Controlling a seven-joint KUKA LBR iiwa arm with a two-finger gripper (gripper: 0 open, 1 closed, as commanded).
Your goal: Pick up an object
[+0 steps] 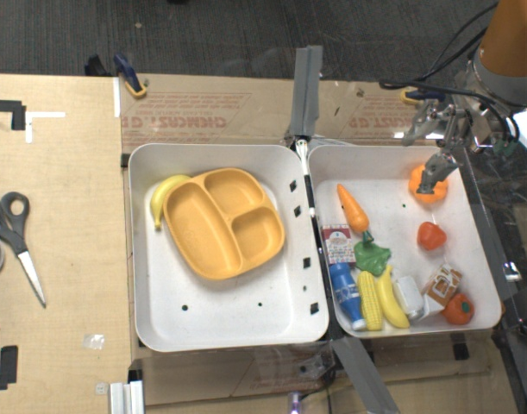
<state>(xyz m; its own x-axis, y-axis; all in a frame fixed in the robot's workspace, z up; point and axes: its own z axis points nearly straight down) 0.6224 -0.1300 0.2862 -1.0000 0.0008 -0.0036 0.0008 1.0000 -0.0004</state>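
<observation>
Orange fruit: sits at two o'clock in the right bin, up near its far corner.
End effector: down on that fruit right now, fingertips pinching its top.
Left bin: yellow divided plate, banana at its ten o'clock edge.

Dark grey carpet floor beyond a pale wooden bench, cardboard sheet under the bins.

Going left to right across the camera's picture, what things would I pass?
Scissors → banana → yellow divided plate → carrot → red tomato-like toy → gripper over an orange toy at the right bin's far corner.
</observation>
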